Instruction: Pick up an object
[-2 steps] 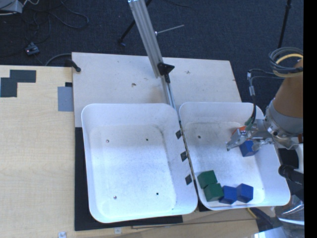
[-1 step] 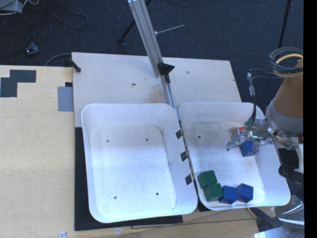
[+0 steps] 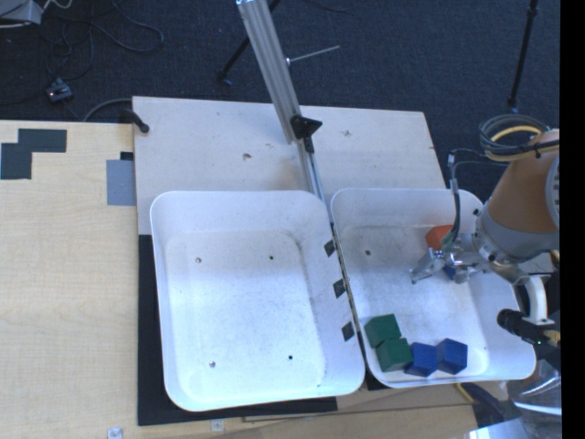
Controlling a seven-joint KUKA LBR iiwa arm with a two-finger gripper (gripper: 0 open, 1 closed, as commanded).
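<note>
Camera view: fingers (image 3: 430, 268) perhaps beside orange object (image 3: 439, 236).

Right bin (image 3: 402, 218): two green blocks (image 3: 388, 339) touching, two blue blocks (image 3: 437, 357) just beside them at the near edge; orange object (image 3: 438, 236) beside the tool (image 3: 428, 269). Left bin (image 3: 183, 245) adjoining, on the bench (image 3: 210, 144).

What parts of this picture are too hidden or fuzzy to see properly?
1. The orange object in the right bin: the gripper covers part of it, so its shape is unclear.
2. The gripper's finger state: too small and blurred in the camera view.
3. The arm: cut off by the right edge.
4. The green blocks and blue blocks: huddled together, so whether they touch or overlap is unclear.
</note>
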